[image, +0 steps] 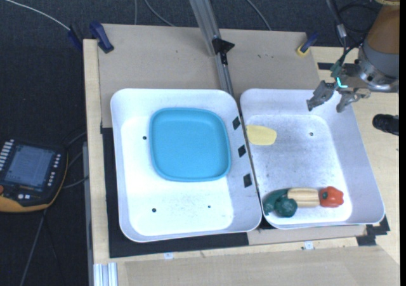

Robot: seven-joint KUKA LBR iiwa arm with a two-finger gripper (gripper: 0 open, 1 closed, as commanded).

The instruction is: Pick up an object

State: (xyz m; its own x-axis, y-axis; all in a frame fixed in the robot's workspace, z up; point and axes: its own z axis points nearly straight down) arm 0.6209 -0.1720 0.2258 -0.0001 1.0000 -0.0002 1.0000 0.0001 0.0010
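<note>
My gripper [332,99] hangs over the far right corner of the right bin [355,151], its two fingers spread apart with nothing between them. A flat yellow piece [261,135] lies at the bin's left side near the divider. Along the near edge lie a dark green object [280,205], a tan cylinder [304,197] and a red object [330,196] in a row, touching one another. All of these sit well away from the gripper.
The left bin [127,215] holds a blue square plate [189,144]. A metal pole [203,6] slants over the bench between the bins. Blue clamps [100,36] sit at the bench's far corners. A teach pendant [28,170] lies at left.
</note>
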